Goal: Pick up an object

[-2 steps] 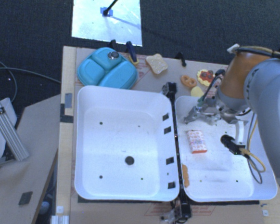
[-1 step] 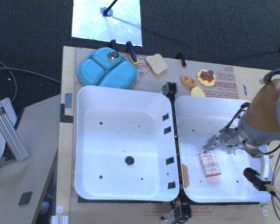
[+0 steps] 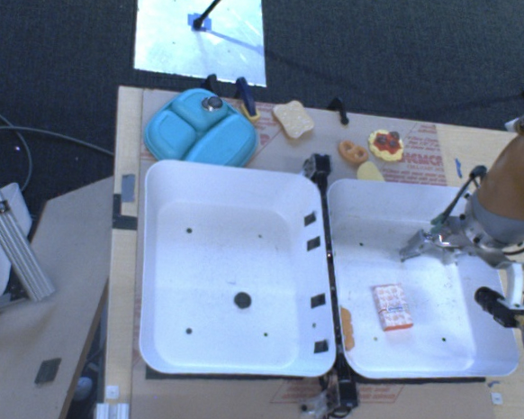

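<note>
- Nearest you, in the right bin (image 3: 468, 351), lies the small box (image 3: 391, 307), flat on the floor a little toward the near wall. Its long axis runs near-to-far with a slight tilt: the far end leans left, the near end, edged in red, leans right. Its print is too small for you to read.
- Just left of it, an orange piece (image 3: 347, 328) sits pressed against the bin's left wall, partly tucked under the rim, so you cannot make out its whole shape.
- The left bin (image 3: 178, 243) holds one small dark round object (image 3: 242, 299) on its floor.
- Farther in, the hand (image 3: 419, 246) hangs over the right bin, beyond the box and apart from it. You cannot tell how far open it is; nothing shows in its grip.
- The arm (image 3: 517, 179) is cut off at the right edge.
- At the far end of the surface (image 3: 124, 238) you see a blue tray (image 3: 201, 129), a toast slice (image 3: 293, 120), a pretzel (image 3: 352, 151) and a tart (image 3: 386, 144).
</note>
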Available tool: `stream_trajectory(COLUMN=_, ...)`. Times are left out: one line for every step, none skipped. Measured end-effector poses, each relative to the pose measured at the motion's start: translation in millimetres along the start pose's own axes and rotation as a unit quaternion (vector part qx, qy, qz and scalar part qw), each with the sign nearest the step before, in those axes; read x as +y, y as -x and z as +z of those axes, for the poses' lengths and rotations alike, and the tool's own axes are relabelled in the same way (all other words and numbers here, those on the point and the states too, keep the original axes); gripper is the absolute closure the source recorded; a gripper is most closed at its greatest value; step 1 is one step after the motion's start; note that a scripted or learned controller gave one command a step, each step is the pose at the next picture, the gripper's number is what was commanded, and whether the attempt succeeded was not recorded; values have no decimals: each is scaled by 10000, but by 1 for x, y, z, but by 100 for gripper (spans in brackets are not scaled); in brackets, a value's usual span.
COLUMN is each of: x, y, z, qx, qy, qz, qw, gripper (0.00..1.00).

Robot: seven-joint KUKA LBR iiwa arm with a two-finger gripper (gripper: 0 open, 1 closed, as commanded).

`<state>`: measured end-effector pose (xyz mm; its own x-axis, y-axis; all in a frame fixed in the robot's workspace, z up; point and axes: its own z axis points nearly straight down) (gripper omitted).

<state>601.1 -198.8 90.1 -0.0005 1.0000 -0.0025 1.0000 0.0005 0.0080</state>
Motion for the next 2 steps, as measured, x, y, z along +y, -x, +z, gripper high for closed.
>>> stream_trajectory(x=0, y=0, z=-12, qx=-18, qy=26, qz=-3, qw=10000, gripper=100)
stream_trajectory(x=-96, y=-81, z=-1, qx=-14, qy=55, qz=4, qw=10000, gripper=100)
